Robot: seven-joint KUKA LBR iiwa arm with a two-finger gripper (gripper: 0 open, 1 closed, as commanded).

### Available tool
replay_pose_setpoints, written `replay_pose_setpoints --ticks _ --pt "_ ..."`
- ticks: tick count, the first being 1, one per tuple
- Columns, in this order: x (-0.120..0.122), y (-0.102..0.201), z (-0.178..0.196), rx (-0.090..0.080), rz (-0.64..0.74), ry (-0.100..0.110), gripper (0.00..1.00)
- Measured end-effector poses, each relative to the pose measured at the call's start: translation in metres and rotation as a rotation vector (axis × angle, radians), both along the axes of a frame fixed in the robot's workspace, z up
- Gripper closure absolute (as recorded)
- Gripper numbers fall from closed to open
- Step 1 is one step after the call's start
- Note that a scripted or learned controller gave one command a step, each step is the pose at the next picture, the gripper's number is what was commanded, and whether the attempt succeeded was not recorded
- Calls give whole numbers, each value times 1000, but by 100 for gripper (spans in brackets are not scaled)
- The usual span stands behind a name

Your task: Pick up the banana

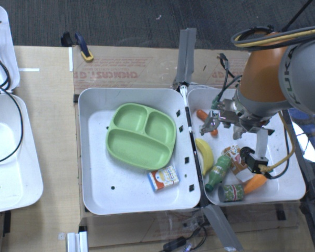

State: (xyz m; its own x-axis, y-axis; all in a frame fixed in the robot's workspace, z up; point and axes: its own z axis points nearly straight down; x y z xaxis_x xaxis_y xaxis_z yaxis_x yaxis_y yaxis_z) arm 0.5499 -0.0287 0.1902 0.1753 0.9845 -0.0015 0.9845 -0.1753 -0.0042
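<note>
- Hanging over the right bin (296, 190), the gripper (220, 121) sits below the arm's orange band (262, 77), toward the bin's far left part.
- Whether anything is pinched I cannot tell: the metal parts at the wrist blur together against the white floor, and no object shows clearly between them.
- A small orange piece (201, 114) lies just beside the gripper on its left, and another orange bit (214, 132) lies just near of it; contact cannot be told.
- The banana (205, 155) lies in the right bin along its left wall, near of the gripper and slightly left, apart from it.
- A green bottle (218, 171) lies slanted just right of the banana, its cap end toward the near wall.
- A carrot (254, 183) and a green-labelled can (231, 192) lie near the bin's near edge.
- In the left bin (94, 193) rest a green divided plate (142, 135) and a small carton (163, 178) at its near right.
</note>
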Motion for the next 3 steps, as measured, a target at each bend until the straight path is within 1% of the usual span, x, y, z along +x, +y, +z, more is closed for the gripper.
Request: replay_pose_setpoints --ticks 1,2,3 --pt "-19 -63 -89 -2 -41 -5 0" --pt "34 -67 -99 -1 -170 -2 0" --pt "-48 -90 -100 1 -103 -1 0"
